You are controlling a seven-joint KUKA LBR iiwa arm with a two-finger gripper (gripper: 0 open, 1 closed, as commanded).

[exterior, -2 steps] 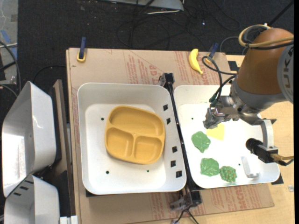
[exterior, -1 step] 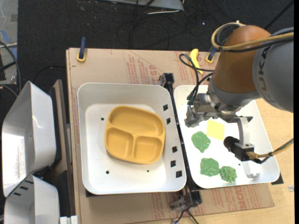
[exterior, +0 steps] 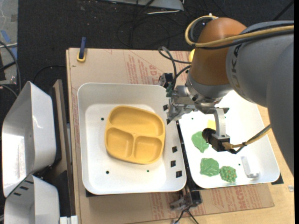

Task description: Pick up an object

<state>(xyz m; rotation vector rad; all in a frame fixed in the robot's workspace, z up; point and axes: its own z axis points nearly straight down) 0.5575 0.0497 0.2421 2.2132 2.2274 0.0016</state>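
My gripper (exterior: 174, 109) hangs over the rim where the two bins meet, at the upper left corner of the right bin (exterior: 266, 139). In that bin lie a green leaf-like piece (exterior: 199, 142), a second green piece (exterior: 210, 167), a bumpy green piece (exterior: 228, 173) and a small clear thing (exterior: 250, 168). A bit of a yellow thing (exterior: 211, 124) peeks out below the wrist. A yellow divided plate (exterior: 135, 134) lies in the left bin (exterior: 91, 125). I see nothing held in the gripper.
The grey arm with its orange band (exterior: 217, 45) covers the upper part of the right bin. White tubs (exterior: 28, 134) stand off the bench to the left. Cables run across the dark floor behind the bench.
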